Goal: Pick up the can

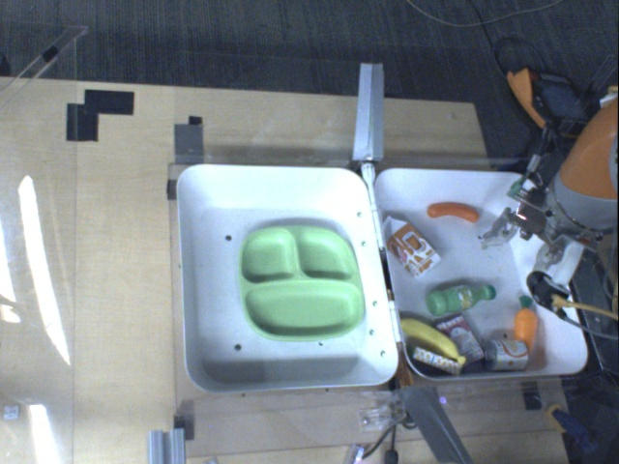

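My gripper (511, 222) hangs over the right bin (571, 361), above its far right part, holding nothing; how far it stands parted I cannot tell. The can (506, 353) lies at that bin's near edge, just beside the carrot (525, 326), right of the banana (428, 341).

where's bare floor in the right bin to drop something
Bare floor in the right white bin: between the orange sausage and green plastic bottle. Crowded along the near edge: yellow banana, small grey can, orange carrot-like piece.
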### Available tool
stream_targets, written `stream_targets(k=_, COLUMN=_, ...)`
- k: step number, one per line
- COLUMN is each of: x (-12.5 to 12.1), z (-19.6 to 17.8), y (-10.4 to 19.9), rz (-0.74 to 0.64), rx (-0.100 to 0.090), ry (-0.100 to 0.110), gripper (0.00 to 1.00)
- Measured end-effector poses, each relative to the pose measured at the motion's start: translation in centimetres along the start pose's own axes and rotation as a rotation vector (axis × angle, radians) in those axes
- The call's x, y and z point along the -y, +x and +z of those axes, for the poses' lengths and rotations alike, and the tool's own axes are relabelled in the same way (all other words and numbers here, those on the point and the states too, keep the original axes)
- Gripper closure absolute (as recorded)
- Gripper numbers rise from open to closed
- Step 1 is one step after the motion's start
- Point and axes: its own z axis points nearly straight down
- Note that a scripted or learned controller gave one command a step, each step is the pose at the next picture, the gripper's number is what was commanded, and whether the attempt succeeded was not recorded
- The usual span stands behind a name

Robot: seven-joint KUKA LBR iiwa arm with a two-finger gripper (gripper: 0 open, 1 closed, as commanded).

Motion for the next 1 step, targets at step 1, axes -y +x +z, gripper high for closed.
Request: stream_targets(k=1, x=7.12, z=4.25, y=-0.65, rz=0.013, rx=-0.004, ry=-0.004, gripper=0.0)
